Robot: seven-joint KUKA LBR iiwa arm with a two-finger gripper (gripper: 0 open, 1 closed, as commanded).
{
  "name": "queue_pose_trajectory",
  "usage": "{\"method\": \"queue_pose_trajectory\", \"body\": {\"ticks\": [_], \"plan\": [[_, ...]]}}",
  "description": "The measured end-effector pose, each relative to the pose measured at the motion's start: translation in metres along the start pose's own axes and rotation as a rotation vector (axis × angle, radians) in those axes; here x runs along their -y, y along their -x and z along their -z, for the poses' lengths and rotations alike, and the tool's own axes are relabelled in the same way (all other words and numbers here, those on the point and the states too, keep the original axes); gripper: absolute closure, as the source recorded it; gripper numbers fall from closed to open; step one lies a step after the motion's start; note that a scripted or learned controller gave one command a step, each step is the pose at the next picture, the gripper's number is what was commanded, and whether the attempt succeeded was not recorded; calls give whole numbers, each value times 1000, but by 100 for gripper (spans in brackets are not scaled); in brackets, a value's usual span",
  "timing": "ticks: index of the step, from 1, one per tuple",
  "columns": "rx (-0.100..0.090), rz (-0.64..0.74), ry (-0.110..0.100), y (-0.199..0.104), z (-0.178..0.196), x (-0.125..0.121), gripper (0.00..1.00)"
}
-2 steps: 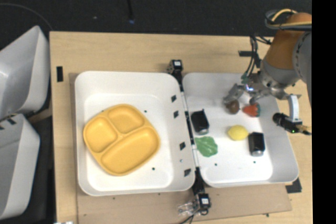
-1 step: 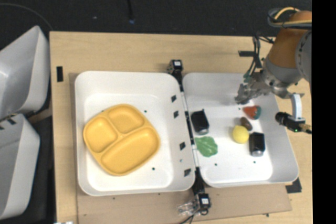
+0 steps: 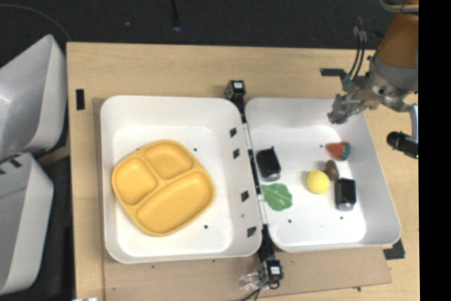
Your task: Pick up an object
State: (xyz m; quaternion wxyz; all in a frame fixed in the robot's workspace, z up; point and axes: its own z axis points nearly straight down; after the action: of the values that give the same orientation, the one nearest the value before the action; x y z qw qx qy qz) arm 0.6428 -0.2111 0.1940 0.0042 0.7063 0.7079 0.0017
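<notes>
Nearest us, the left bin (image 3: 113,236) holds a yellow divided plate (image 3: 163,185). We see the right bin (image 3: 380,222) with a black block (image 3: 268,163), a green piece (image 3: 277,197), a yellow ball (image 3: 318,182), a brown lump (image 3: 330,168), a red piece (image 3: 339,149) and a dark can (image 3: 344,193). Our tool (image 3: 341,109) hangs over that bin's far right corner, apart from everything; whether it is apart or together we cannot tell.

No text, label or number can be read here.
</notes>
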Motion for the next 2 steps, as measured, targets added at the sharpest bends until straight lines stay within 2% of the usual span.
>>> {"method": "queue_pose_trajectory", "body": {"ticks": [1, 2], "plan": [[0, 2, -1, 2, 52, -2, 100], [-4, 3, -8, -41, 44, 18, 100]]}}
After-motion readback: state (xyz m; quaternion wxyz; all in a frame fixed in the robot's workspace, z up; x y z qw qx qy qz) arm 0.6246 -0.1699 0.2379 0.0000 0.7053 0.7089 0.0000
